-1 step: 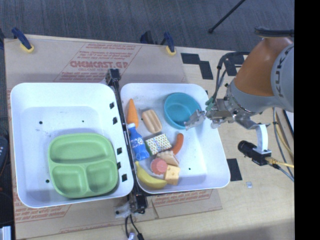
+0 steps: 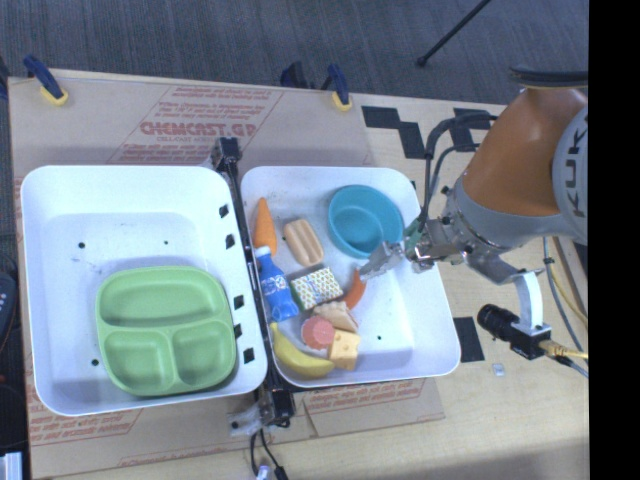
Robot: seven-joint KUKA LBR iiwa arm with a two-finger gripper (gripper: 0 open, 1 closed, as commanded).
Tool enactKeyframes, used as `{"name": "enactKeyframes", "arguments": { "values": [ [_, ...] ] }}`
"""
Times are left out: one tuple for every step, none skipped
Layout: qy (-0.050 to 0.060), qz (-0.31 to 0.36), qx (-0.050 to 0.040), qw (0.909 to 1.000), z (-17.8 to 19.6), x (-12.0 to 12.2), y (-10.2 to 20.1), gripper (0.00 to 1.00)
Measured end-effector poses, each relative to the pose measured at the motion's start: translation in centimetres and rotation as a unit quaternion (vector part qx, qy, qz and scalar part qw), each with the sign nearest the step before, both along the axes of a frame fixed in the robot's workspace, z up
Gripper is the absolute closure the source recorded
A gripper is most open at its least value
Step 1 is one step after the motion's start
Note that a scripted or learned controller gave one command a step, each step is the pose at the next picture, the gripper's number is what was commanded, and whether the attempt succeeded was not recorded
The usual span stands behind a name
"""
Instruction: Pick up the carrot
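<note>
The carrot point(image 2: 263, 225) is orange and tapered. It lies along the left wall of the right bin point(image 2: 425, 308), pointing toward the far side. My gripper point(image 2: 383, 259) hangs low over the middle of the right bin, just in front of the blue bowl point(image 2: 362, 218). It is well to the right of the carrot, with a tan bread roll point(image 2: 303, 241) between them. A small orange-red piece point(image 2: 355, 289) lies right below the gripper tip.
The right bin also holds a blue tube point(image 2: 271, 284), a checkered block point(image 2: 318, 286), a banana point(image 2: 301, 360), a cheese wedge point(image 2: 346, 348) and a pink-red round piece point(image 2: 318, 331). A green divided plate point(image 2: 166, 330) sits in the left bin point(image 2: 60, 218).
</note>
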State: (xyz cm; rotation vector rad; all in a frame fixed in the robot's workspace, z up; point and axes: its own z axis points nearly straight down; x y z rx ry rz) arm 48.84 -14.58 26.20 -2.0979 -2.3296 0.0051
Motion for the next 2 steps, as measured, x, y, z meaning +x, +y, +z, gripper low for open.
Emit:
{"name": "enactKeyframes", "arguments": {
  "values": [
    [0.007, 0.013, 0.0021, 0.9999, -16.7, -1.6, 2.8, 0.0],
    [0.004, 0.02, 0.0, 0.9998, -15.3, -1.2, 2.5, 1.0]
  ]
}}
